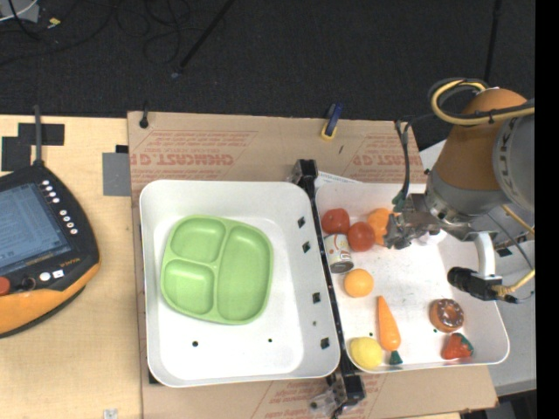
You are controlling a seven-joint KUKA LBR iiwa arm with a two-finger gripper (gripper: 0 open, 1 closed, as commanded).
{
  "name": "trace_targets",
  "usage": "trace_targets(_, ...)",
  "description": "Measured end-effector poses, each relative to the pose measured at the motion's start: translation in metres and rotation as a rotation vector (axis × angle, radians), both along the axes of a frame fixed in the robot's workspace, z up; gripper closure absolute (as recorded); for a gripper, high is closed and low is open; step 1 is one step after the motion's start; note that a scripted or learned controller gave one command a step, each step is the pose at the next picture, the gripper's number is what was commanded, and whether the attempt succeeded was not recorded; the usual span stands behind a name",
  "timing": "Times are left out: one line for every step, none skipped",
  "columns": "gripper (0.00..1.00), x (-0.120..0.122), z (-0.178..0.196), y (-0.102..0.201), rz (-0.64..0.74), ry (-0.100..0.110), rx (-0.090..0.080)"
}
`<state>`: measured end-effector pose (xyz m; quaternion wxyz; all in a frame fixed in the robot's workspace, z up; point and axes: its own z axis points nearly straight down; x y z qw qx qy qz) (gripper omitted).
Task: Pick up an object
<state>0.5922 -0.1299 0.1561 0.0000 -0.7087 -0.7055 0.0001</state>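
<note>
My gripper (399, 232) hangs low over the far part of the right bin (489, 343), just right of a small orange fruit (378, 221) that it partly hides. Left of that lie two red tomatoes (335, 221) (361, 236) and a small can (340, 254) on its side. Toward the front are an orange (358, 283), a carrot (387, 321), a lemon (367, 353), a doughnut (447, 314) and a strawberry (456, 346). I see nothing held in the gripper.
The left bin (166, 347) holds a green divided plate (217, 269). A black divider (321, 269) runs between the bins. A teach pendant (35, 243) lies on the bench at far left. The arm's orange band (485, 138) rises at the right.
</note>
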Motion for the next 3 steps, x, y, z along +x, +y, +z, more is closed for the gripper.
trace_targets(1.0, -0.004, 0.041, -0.004, -0.002, 0.001, 0.0)
trace_targets(1.0, -0.003, 0.071, -0.006, 0.002, 0.002, 0.0)
trace_targets(1.0, -0.016, 0.059, 0.043, 0.007, 0.008, 0.003)
